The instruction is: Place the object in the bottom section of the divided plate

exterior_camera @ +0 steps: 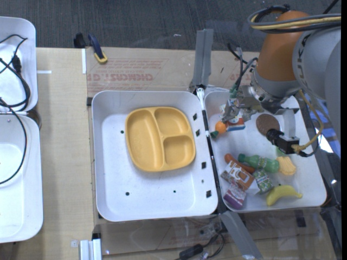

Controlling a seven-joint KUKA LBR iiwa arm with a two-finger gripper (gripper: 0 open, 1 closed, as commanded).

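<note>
From above, the table [59, 145] carries two shallow white bins side by side. The left bin [108, 188] holds a yellow divided plate [160, 138], lying flat a little above the bin's middle, with one long section on its left and two smaller sections on its right; nothing lies in any of them.

The arm [295, 42] comes in from the right over the right bin [312, 191], and its claw [234, 111] hangs over that bin's upper left corner. Whether the claw is apart or together cannot be told from here, since cables and the wrist crowd it.

Just below and left of the claw lies a small orange ball [220, 127], close beside an orange and blue piece [236, 125]. A brown disc [267, 124] lies to the claw's right. Farther down the right bin sit a green bottle [260, 162], a carrot [234, 161], a printed packet [236, 175], a small green carton [264, 183], a purple piece [234, 199], a banana [282, 193] and a pale yellow lump [287, 166], all well apart from the plate.
</note>
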